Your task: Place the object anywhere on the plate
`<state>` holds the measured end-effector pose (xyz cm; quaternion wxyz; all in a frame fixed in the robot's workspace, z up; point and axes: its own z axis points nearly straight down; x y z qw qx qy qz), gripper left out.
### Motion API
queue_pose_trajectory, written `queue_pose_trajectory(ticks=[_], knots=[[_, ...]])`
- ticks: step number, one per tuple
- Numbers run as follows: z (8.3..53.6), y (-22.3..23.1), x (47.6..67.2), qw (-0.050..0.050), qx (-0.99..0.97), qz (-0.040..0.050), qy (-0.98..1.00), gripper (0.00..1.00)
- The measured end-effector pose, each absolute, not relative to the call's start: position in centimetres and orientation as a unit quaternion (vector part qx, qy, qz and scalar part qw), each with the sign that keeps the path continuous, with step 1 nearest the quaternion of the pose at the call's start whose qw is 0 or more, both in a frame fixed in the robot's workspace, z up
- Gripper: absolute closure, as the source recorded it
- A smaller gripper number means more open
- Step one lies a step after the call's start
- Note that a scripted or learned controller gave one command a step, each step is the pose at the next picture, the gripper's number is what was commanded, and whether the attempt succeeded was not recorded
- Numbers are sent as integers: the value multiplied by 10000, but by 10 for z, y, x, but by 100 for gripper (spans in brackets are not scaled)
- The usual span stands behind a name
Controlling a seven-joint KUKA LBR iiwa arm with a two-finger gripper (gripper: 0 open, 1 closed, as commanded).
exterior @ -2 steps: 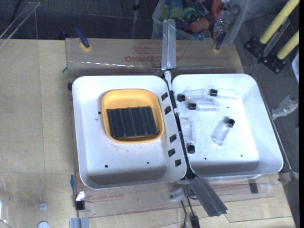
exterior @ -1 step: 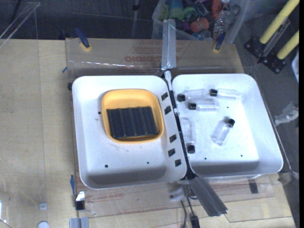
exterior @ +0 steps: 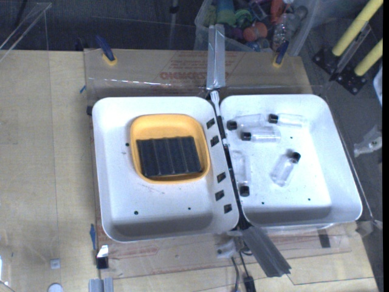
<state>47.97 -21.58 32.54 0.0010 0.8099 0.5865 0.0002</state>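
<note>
Step in hand, as judged: placement looks already made, or a new pick is not yet begun. A dark ribbed block (exterior: 169, 156) is seen lying flat on the orange plate (exterior: 138, 128), roughly centred, inside the rim on all sides. The plate sits in the left bin (exterior: 109, 187), towards the rear half. If the block is the task obj., it is where it should be and nothing more is called for except clearing away.

Claw state can't be told from this view; nothing is taken as held.

The right bin (exterior: 322, 187) holds approx. five clear vials (exterior: 284, 168) w/ black caps, all lying on their sides. Two lie near the rear wall, one near the bin centre, one or two right beside the divider. If one of these is the obj. meant, the next move would call for a descent over the right bin, a grip across the vial's narrow body, a lift over the divider, and a release above the plate. The centre vial is judged the easiest, as it is well apart from the walls. Vials beside the divider are judged awkward, w/ little room for a finger on that side. Clear round bodies may roll or slip.

Writing: reddish print is seen on the clear sheet (exterior: 182, 72) behind the bins, too faint to be read. No brand or label is legible on block, plate or vials. A tub of coloured toys (exterior: 255, 11) stands beyond the bench (exterior: 42, 163); no text is readable on it.
</note>
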Motion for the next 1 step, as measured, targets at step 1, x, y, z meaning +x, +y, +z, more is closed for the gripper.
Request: queue_pose_trajectory(ticks=[1], knots=[[336, -215, 479, 10, 8182, 0, 5750, 0]])
